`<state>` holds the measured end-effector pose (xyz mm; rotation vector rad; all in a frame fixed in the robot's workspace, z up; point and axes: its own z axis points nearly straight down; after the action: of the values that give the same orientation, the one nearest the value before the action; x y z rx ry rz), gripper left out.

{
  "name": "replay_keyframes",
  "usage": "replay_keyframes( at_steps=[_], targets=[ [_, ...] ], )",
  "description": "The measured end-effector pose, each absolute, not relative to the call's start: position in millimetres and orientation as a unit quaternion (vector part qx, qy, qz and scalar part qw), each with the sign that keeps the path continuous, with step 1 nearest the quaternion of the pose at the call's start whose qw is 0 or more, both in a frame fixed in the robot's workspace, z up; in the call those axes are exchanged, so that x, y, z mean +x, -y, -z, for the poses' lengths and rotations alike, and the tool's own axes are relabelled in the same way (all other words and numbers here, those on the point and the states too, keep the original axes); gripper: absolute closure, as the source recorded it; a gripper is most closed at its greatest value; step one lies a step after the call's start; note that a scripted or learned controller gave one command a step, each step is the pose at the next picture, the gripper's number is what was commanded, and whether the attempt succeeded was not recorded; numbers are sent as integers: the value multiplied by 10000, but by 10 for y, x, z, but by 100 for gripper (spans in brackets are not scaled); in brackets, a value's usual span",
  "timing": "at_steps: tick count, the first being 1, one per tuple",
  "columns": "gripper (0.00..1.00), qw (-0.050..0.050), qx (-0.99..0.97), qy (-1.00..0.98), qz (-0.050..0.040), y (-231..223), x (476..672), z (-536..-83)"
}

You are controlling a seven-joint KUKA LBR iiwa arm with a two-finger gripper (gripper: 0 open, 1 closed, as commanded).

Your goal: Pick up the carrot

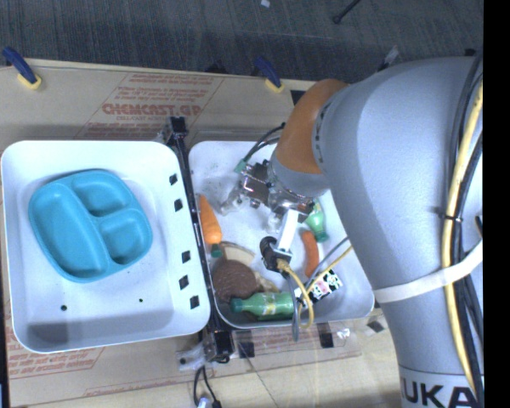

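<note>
Gripper (245,190) over middle of right bin (214,161), claw state can't tell. Carrot (209,220) lies along bin's left edge, near gripper.

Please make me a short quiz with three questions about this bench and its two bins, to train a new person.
1. True or false: the carrot lies in the bin that the arm reaches into.
2. What lies in the other bin? A) a red cup B) a blue plate C) a yellow sponge
3. Fill in: the green bottle lies on its ____.
Key: 1 true; 2 B; 3 side.
</note>
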<state>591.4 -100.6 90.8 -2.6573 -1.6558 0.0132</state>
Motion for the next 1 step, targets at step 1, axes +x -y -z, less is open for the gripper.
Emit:
replay_keyframes(
  at_steps=[1],
  targets=[
    [0,63,-9320,3623,-54,908,5664,-902]
  ],
)
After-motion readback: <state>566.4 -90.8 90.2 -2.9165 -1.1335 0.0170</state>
